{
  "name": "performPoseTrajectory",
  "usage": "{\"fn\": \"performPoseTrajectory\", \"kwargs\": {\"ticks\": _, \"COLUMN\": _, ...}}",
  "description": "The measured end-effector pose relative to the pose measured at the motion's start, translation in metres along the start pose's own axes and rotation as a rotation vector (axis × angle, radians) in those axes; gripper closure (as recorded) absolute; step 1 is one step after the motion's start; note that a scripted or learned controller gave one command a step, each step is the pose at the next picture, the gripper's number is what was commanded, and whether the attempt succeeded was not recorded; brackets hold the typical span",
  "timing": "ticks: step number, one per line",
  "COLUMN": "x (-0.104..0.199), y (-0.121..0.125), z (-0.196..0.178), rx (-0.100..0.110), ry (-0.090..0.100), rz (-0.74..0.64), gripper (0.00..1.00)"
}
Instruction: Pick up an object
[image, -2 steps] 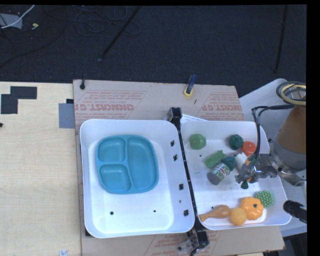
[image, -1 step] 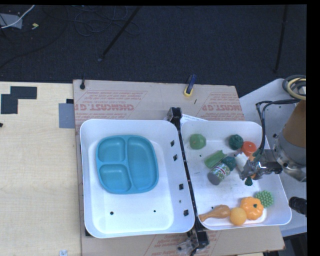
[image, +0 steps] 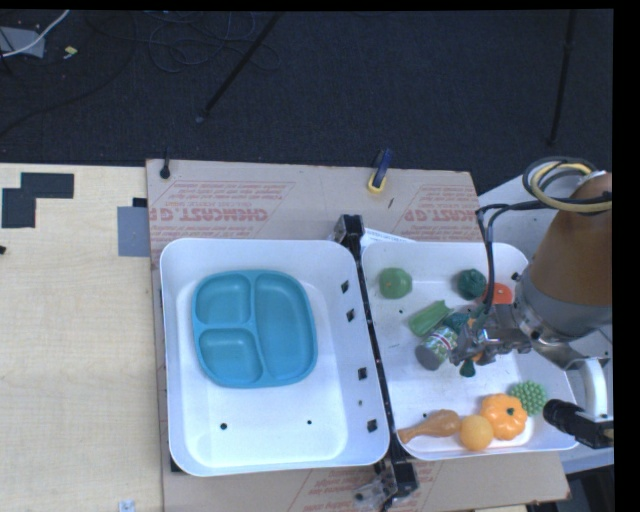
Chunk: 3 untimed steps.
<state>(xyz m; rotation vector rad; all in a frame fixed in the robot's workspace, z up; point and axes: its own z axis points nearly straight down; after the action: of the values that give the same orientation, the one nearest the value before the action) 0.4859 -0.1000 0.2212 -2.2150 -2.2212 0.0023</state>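
Figure: the gripper (image: 478, 345) is working low in the right bin (image: 470, 445), reaching in from the right among a tight cluster of toys. Its fingertips are lying amid a green block (image: 428, 318), a grey cylindrical piece (image: 436, 350) and a small dark green item (image: 467, 368); whether the jaws are apart or closed is not resolvable, and nothing can be confirmed as held.

Candidate objects are all sitting in the right bin: a green ball (image: 394, 282) toward the upper left, a dark green lump (image: 470, 282) beside a red-orange piece (image: 500, 294) near the arm, and along the lower edge a tan drumstick shape (image: 432, 427), a yellow ball (image: 476, 433), an orange pumpkin (image: 504, 415) and a green bumpy cluster (image: 529, 396).

Risks, as judged: the pieces under the fingertips are lying so close together that a closure is likely to be catching two at once or pinching an edge, so that the object is slipping out on the lift. The cylinder is apt to be rolling away if nudged. The cables (image: 487, 270) trailing across the bin could be brushing the dark green lump.

Surroundings: the left bin (image: 190, 420) is carrying a blue divided tray (image: 254, 328); the divider (image: 365, 340) between the bins is standing well left of the cluster and is not obstructing the approach
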Motion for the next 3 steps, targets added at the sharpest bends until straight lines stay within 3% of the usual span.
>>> {"fn": "performPoseTrajectory", "kwargs": {"ticks": 2, "x": 0.115, "y": -0.011, "z": -0.011, "rx": 0.001, "ry": 0.001, "rz": -0.003, "gripper": 1.0}}
{"fn": "performPoseTrajectory", "kwargs": {"ticks": 3, "x": 0.143, "y": 0.002, "z": 0.001, "rx": 0.0, "ry": -0.002, "rz": 0.001, "gripper": 1.0}}
